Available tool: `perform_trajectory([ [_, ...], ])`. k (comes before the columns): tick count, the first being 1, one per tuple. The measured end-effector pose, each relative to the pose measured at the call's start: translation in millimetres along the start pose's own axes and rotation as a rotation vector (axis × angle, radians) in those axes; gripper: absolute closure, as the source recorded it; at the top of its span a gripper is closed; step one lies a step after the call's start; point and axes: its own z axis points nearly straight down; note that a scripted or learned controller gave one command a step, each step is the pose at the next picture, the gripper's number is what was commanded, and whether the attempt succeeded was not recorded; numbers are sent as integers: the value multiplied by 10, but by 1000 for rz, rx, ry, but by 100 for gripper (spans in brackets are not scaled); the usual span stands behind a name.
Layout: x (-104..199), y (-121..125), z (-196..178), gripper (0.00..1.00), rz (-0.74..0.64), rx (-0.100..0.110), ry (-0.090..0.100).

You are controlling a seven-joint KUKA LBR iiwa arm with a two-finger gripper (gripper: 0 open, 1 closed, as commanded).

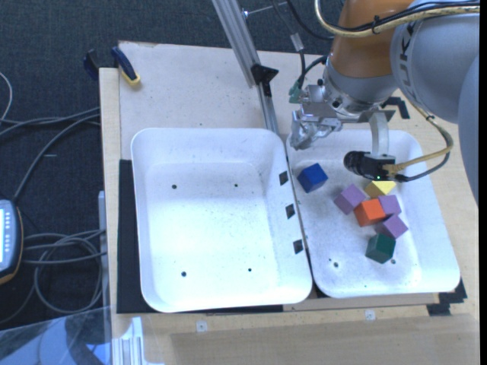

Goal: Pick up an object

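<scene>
Two bins (148,147) | right – six blocks (373,211) | end effector (304,139) above blue block (312,178) – grip state unclear

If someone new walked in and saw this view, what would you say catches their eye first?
Probably the big grey arm with its orange band, reaching in from the right over the right bin, its tool hanging just above the blue block. Next, the cluster of coloured blocks beside it: purple, orange, yellow and dark green. The left bin is plain white by contrast.
</scene>
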Motion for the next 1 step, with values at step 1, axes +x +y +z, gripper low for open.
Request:
perform_trajectory([
  [1, 576, -144, 71, 100, 0, 2, 0],
])
